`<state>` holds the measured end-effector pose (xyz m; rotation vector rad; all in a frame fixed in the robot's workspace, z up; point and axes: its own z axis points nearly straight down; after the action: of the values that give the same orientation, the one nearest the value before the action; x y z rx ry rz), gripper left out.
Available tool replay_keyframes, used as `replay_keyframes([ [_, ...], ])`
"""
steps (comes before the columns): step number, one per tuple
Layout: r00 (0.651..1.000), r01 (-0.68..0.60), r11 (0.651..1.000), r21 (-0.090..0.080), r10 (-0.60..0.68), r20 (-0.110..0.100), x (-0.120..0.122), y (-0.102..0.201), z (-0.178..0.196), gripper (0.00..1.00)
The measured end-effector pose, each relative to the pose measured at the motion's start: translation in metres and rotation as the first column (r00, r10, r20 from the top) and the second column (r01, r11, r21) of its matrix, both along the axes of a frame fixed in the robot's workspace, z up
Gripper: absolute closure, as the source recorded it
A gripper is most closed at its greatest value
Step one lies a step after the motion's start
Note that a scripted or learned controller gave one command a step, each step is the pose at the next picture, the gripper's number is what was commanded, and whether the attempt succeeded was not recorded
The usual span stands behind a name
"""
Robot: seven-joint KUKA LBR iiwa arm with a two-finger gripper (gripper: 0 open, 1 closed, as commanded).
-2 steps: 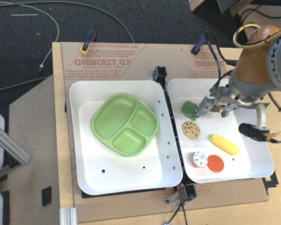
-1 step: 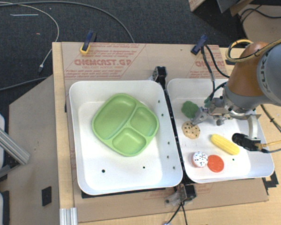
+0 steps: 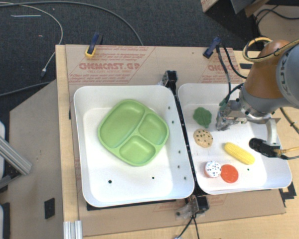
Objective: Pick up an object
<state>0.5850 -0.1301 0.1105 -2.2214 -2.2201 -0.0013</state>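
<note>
The arm comes in from the right, and its hand [image 3: 224, 122] hangs low over the upper part of the right bin [image 3: 279, 176]. Whether the hand is open or closed cannot be told from this angle, and nothing can be seen in its hold.

Five small things lie in the right bin. A green piece like broccoli [image 3: 203, 116] is just beside the hand, on its left. A cookie [image 3: 203, 138] lies a little below the broccoli. A yellow corn cob [image 3: 239, 153] lies near the middle of the bin. A white die [image 3: 213, 169] and an orange disc [image 3: 229, 174] lie close together near the front wall; it is not clear if they touch. The left bin [image 3: 84, 133] carries a green tray [image 3: 133, 132] with three compartments.

The broccoli seems the likely thing to pick, because it is nearest. It is probably a light toy, maybe soft, with a bumpy top; a hold across its middle should be safe. The corn is long and round, so it may roll; it is better to take it across its short width. The cookie and the disc are flat and lie low, so they are harder to pinch. The die is small and may slip.
</note>
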Motion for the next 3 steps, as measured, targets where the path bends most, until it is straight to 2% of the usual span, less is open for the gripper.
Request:
replay_keyframes([
  [2, 1.000, -0.002, 1.000, -0.002, 0.002, 0.005, -0.005, 0.004, 0.096, 1.00],
  [3, 1.000, -0.005, 1.000, -0.001, 0.005, 0.003, -0.001, 0.054, 0.103, 1.00],
])
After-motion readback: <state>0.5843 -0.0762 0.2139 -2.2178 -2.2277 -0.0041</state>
